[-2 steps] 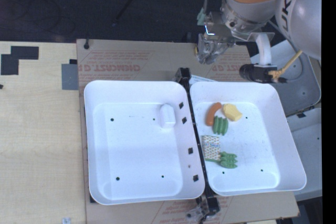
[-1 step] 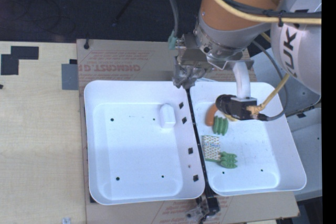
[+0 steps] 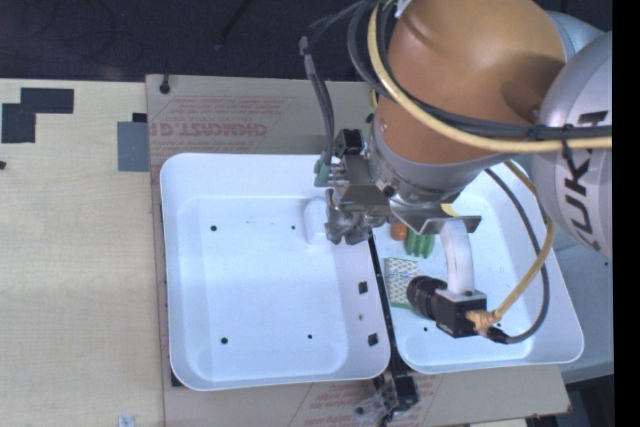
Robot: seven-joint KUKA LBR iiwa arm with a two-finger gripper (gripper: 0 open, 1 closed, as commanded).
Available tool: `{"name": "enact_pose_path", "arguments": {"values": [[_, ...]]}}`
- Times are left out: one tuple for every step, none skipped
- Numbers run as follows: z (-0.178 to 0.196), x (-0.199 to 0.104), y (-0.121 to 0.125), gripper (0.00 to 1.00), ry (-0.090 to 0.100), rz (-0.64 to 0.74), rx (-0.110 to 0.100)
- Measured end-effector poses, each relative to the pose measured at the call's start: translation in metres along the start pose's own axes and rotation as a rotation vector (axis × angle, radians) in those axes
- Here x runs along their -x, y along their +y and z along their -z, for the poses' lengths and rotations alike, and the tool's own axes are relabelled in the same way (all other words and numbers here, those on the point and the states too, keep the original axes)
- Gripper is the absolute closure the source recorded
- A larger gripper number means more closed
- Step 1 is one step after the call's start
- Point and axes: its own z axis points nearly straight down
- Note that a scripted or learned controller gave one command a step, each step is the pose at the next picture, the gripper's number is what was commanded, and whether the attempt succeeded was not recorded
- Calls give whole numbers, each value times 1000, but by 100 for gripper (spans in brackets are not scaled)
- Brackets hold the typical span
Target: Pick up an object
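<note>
From the camera view above, two white bins sit side by side on a cardboard sheet (image 3: 220,120) on the table (image 3: 70,265). The big grey and orange arm (image 3: 470,65) reaches in from the right and hangs low over the place where the two bins meet, at their far end. Its jaws point down there, right by the wall between the bins. The metal parts hide them, so I cannot tell if the jaws are apart or together, and I see nothing held in them.

The things to pick up lie in the right bin (image 3: 545,340), close to its left wall. There is a small green object (image 3: 421,243) and, just nearer, a flat green-and-white checked piece (image 3: 400,272). Both are partly under the arm. A black boxy part (image 3: 447,305) with a yellow cable (image 3: 530,275) hangs near them. I think it belongs to the arm.

The left bin (image 3: 200,245) has a pale shape by the jaws, too faint to name.

To do this well, I think the arm should slide a little to the right, until the jaws are straight over the green object. It should stay off the bin wall, go down slowly, squeeze, then lift.
</note>
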Motion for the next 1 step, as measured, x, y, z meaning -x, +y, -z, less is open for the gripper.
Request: {"name": "enact_pose_path", "arguments": {"values": [[106,-3,13,100,4,-1,17]]}}
